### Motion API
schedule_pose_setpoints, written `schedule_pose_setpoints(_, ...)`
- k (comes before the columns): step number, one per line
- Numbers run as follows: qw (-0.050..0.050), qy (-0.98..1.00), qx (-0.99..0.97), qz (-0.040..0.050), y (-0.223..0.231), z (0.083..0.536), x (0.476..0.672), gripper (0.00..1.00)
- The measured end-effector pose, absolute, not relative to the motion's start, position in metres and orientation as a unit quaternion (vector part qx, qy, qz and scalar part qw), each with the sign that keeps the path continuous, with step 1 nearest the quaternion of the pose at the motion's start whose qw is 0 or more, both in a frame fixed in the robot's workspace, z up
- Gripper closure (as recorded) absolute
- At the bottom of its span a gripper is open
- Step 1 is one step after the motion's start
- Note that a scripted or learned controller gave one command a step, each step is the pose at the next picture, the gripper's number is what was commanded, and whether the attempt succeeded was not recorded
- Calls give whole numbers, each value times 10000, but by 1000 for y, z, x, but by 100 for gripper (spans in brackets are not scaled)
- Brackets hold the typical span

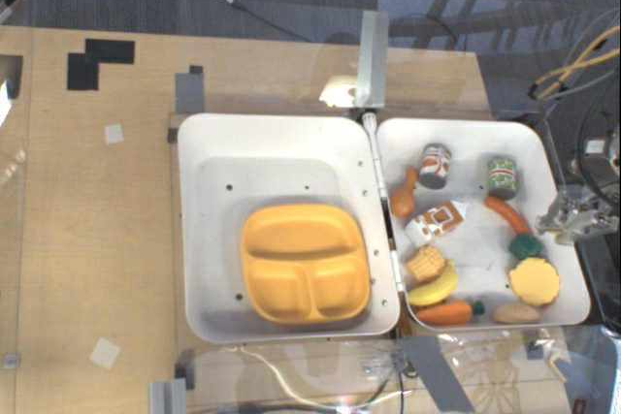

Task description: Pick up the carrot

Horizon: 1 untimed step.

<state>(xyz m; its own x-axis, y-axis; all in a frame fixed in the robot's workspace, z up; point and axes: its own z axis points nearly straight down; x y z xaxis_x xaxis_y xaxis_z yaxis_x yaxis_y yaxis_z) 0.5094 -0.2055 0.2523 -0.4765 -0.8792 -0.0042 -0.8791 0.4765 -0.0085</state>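
Since the carrot (444,312) looks like a moulded plastic toy, I judge it light, stiff and rather slick, so it should not crush, but it may roll or squirt out of a grip that lands off-centre. It lies on its side at the front edge of the right bin (543,143), close against the front wall. Its orange body points toward the left bin (209,208) and its dark green stub toward the right. The banana (434,288) lies just behind it, touching or nearly so, and a potato (516,313) sits a little apart beyond the stub.

Across the thick middle of the orange body seems the best place to take hold, with the grip closing front to back, square to its length. The wall in front and the banana behind leave little room, so I expect a tight entry. The tapered tip and the stub look too thin to trust.

An orange stick (507,213) beside a green lump (527,247) lies farther back and could be mistaken for it.

At the bin's right rim is the gripper (577,220), well apart from the carrot and holding nothing that I can see; whether it is wide or narrow I cannot tell.
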Motion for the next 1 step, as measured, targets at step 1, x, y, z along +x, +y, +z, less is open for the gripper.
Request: schedule_pose_setpoints(1, 8, 7974, -6034, 27, -204, 121, 487, 100)
